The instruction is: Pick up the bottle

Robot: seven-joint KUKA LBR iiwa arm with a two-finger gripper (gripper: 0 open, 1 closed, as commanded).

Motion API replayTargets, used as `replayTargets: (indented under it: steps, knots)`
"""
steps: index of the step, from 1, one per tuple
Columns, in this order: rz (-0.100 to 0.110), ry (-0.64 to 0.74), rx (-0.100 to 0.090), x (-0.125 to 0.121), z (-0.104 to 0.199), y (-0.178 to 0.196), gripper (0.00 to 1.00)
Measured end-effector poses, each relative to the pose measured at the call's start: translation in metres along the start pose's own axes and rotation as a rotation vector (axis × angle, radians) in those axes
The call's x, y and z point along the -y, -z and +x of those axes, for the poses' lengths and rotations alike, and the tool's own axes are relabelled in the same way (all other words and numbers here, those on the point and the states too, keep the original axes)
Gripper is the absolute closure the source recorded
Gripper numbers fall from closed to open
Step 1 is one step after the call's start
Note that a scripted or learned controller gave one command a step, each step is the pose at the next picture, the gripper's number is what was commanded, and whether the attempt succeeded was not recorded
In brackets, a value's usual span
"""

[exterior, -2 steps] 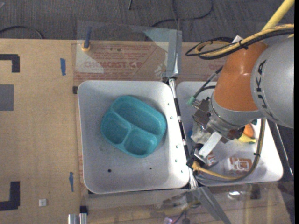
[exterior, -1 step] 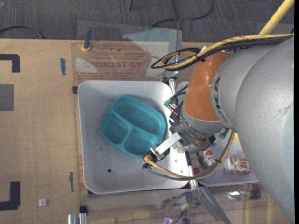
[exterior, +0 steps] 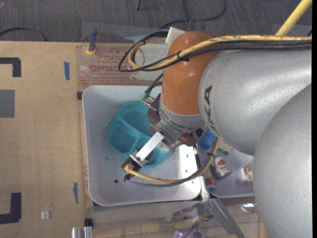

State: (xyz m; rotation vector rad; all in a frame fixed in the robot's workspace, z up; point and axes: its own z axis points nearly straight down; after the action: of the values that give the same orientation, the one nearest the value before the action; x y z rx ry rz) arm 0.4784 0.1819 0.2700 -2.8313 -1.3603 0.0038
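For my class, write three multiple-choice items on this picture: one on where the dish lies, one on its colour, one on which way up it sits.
1. Where does the dish lie?
A. In the bin on the view's left
B. On the brown bench top
C. On the grey floor

2. What colour is the dish?
A. Red
B. Teal
C. Yellow

3. Which way up is the dish?
A. Upside down
B. Standing on its edge
C. Open side up

Answers:
1 A, the white floor of the bin shows around the dish.
2 B, all of its visible surface is teal.
3 C, its hollow compartments face the camera.
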Motion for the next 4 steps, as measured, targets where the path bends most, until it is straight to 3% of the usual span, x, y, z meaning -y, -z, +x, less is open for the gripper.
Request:
replayTargets:
  steps: [1, 2, 3, 4]
  knots:
    - [0.000, -0.084, 0.000, -0.066, -0.009, -0.003, 1.00]
    - [0.002, -0.090, 0.001, -0.090, -0.057, -0.067, 1.00]
    - [0.003, -0.091, 0.001, -0.091, -0.057, -0.058, 1.00]
    - [0.003, 0.114, 0.000, -0.108, -0.134, -0.035, 1.00]
